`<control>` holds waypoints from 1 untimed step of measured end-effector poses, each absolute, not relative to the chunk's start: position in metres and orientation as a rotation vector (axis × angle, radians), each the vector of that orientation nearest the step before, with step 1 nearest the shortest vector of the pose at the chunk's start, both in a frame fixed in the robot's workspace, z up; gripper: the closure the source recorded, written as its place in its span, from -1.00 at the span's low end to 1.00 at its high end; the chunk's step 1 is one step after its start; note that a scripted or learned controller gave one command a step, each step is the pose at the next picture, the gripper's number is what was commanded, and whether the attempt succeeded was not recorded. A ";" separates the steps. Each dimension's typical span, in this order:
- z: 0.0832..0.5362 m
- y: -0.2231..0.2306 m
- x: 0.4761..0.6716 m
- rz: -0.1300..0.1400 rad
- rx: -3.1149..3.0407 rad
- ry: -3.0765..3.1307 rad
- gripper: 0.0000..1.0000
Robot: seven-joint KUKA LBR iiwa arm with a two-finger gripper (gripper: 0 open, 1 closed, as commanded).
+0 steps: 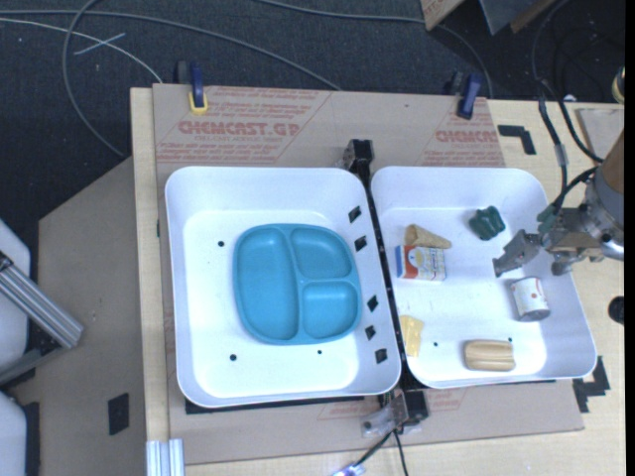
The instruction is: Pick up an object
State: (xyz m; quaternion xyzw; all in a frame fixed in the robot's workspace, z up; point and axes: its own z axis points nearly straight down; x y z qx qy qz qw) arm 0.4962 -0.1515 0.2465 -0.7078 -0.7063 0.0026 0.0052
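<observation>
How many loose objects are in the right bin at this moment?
6 in the right bin: green piece at the back, wedge and carton near the divider, can under the gripper, yellow piece and tan block in front. The arm may hide more.

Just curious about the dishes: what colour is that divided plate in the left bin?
Light blue, plain; the divided plate shows best in the camera view.

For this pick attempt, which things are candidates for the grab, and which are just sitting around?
Job in hand:
gripper, over the right bin
silver can
green object
small carton
tan wedge
wooden block
yellow piece

Lying about:
blue divided plate in the left bin
clamps
cables
</observation>
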 end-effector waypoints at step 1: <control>0.251 -0.151 0.498 0.000 -2.219 -2.221 -1.00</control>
